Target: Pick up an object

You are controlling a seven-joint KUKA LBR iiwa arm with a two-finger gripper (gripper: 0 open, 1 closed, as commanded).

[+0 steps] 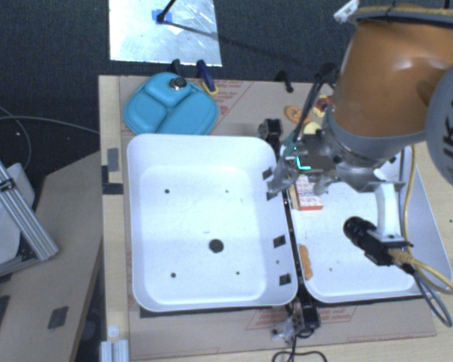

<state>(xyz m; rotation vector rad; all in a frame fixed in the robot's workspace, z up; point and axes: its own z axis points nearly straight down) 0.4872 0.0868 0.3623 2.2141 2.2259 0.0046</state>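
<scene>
The gripper (291, 168) hangs low over the right bin (347, 277), and I cannot tell if it is open or closed. Right by it lies a small red and white box (311, 197) (it looks light and flat), so grab its thin sides

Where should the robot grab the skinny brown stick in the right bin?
Probably at the middle of the brown stick, pinched across its thin width, coming straight down from above. It lies flat along the left wall of the right bin, so a sideways approach looks blocked and the wall side is tight.
</scene>
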